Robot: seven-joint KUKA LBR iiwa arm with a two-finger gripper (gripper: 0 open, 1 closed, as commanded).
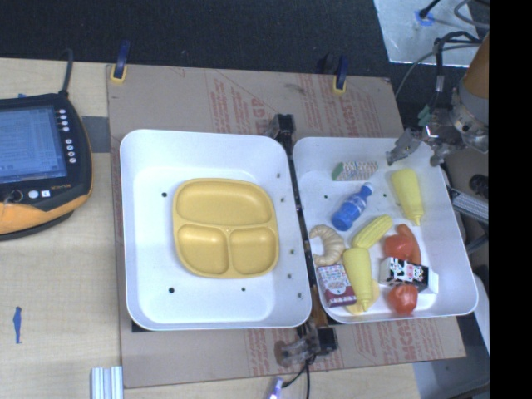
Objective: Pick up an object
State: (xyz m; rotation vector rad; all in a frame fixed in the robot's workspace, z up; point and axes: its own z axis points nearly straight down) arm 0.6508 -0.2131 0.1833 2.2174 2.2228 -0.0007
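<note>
Gripper (418,145) hovering over right bin (462,248) far edge, fingers spread, grasping nothing, probably aiming at yellow bottle (407,194) just below.

Robotics lab: teach pendant (37,163) (screen lit), clamped cardboard (249,90).

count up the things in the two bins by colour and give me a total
Yellow: 4 (divided tray, bottle, corn, bottle)
Red: 2
Blue: 1
Tan: 1
Mixed print: 3
Total: 11
</note>
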